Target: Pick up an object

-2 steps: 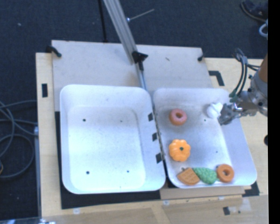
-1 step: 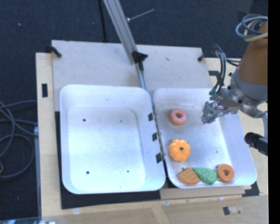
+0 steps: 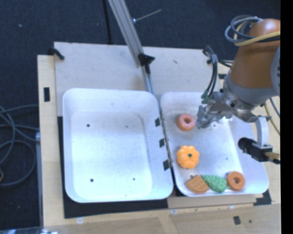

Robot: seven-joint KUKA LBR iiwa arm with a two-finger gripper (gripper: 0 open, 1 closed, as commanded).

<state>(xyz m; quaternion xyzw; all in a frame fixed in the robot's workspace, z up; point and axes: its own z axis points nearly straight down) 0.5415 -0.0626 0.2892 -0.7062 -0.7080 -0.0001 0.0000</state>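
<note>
The right bin (image 3: 244, 179) holds a pink donut (image 3: 186, 122) near its upper left, an orange pumpkin (image 3: 188, 157) at its middle left, and along its front a brown waffle-like piece (image 3: 197, 185), a green leafy piece (image 3: 216, 182) and an orange donut (image 3: 236, 181). My gripper (image 3: 203, 120) hangs just right of the pink donut, its dark fingers pointing down towards the bin floor. Nothing shows between the fingers.
The left bin (image 3: 112, 147) lies beside the right one, sharing a middle wall with black clips (image 3: 162, 143). A metal pole (image 3: 129, 30) slants up from the back of the bench. A black fitting (image 3: 254, 149) sticks out at the arm's right, over the bin's right rim.
</note>
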